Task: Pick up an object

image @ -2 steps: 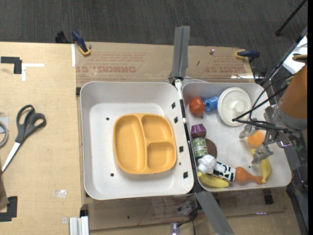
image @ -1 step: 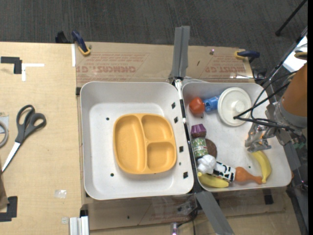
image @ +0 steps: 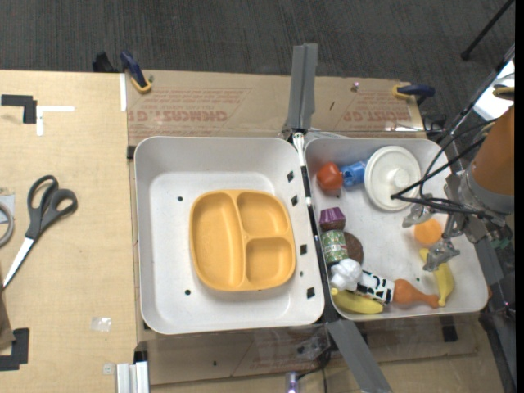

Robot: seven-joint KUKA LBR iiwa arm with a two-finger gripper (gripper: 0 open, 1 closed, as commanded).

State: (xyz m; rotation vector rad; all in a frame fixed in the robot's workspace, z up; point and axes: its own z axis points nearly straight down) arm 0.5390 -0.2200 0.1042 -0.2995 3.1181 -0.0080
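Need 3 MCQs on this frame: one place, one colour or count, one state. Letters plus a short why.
1. Where does the divided plate lie?
A. left bin
B. right bin
C. on the bench beside the scissors

2. How many compartments does the divided plate have?
A. two
B. three
C. four

3. Where is the gripper?
A. over the left bin
B. above the right bin, near an orange piece
C. over the scissors

Key:
1 A, the yellow plate sits in the middle of the left bin.
2 B, one long section and two smaller ones.
3 B, it hangs at the right bin's right side.
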